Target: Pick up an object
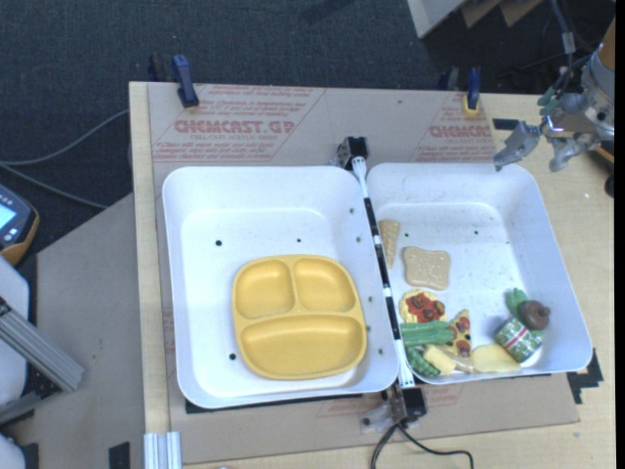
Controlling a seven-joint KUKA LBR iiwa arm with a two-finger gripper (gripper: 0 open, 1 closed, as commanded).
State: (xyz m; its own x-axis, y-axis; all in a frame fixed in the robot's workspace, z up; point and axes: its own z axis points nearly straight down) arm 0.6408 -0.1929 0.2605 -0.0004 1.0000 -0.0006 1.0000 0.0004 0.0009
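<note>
Camera view, jaws spread wide, gripping nothing, above right bin's far rim.

The arm is cut off by the right edge of the view, so little beyond its wrist shows, and the gripper below it is small and dim against the bench. In the right bin, the toy food along the front wall is heaped together: a green pod lies over a pizza slice, and the yellow pieces beside them overlap too closely to tell apart. A tan piece is partly tucked against the divider.
</note>
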